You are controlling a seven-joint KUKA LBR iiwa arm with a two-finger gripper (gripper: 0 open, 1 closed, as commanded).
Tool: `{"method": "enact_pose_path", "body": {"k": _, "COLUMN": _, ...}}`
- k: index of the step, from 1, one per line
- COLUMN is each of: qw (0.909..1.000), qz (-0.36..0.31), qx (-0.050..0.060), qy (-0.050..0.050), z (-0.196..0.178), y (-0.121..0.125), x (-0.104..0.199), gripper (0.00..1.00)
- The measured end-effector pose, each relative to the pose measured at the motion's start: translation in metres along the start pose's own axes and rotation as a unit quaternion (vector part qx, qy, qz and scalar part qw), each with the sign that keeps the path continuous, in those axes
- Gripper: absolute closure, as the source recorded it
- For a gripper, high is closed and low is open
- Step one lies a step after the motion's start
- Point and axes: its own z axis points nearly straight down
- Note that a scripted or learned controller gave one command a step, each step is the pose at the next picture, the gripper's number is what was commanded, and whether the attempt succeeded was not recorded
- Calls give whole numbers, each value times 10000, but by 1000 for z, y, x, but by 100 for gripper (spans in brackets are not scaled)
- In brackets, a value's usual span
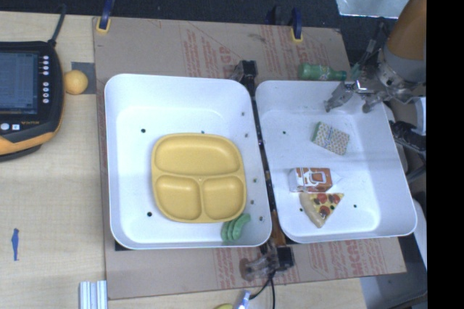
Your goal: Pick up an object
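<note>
My tool [354,99] hangs spread and empty, nothing picked yet, the patterned packet [330,138] lying just below it, ungrasped.

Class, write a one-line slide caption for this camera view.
Gripper open over the right bin's far edge, above patterned packet, carton and pizza slice.

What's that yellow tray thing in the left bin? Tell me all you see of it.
The yellow tray looks like a moulded plastic plate with rounded corners and three compartments: one wide one at the far side, two smaller ones nearer the camera. It lies flat, right way up, on the floor of the left bin. A small green object sits against its near right corner.
</note>
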Motion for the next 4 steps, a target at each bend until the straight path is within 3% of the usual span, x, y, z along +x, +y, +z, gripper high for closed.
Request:
{"method": "enact_pose_path", "body": {"k": 1, "qw": 10000, "qz": -20, "qx": 20, "qy": 1, "z": 22, "y": -21, "x": 40, "gripper": 0}}
{"method": "enact_pose_path", "body": {"k": 2, "qw": 10000, "qz": -23, "qx": 19, "qy": -2, "z": 3, "y": -42, "x": 65, "gripper": 0}}
{"method": "enact_pose_path", "body": {"k": 3, "qw": 10000, "qz": -27, "qx": -5, "qy": -12, "z": 43, "y": -27, "x": 57, "gripper": 0}}
{"method": "enact_pose_path", "body": {"k": 4, "qw": 10000, "qz": -22, "qx": 5, "qy": 3, "z": 46, "y": -5, "x": 41, "gripper": 0}}
